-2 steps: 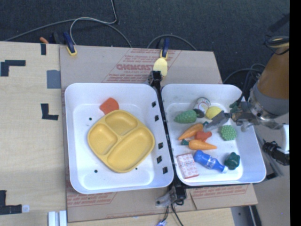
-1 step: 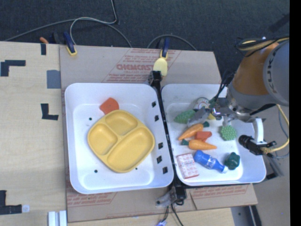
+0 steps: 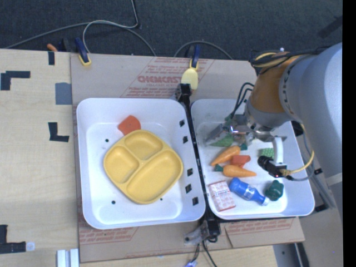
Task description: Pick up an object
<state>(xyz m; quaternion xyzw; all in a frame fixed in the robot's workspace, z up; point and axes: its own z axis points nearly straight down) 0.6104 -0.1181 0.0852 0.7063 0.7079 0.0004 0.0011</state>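
My hand (image 3: 233, 131) hangs over the right bin (image 3: 300, 204); I cannot tell its grip state. Nearest carrot (image 3: 225, 156) lies just below it, long axis slanting up-right.

yellow plate (image 3: 143, 166), orange carrot (image 3: 225, 156), blue bottle (image 3: 246, 191)

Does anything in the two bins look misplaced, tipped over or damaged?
Nothing looks damaged. The blue bottle lies on its side in the right bin, and the yellow divided plate sits askew in the left bin.
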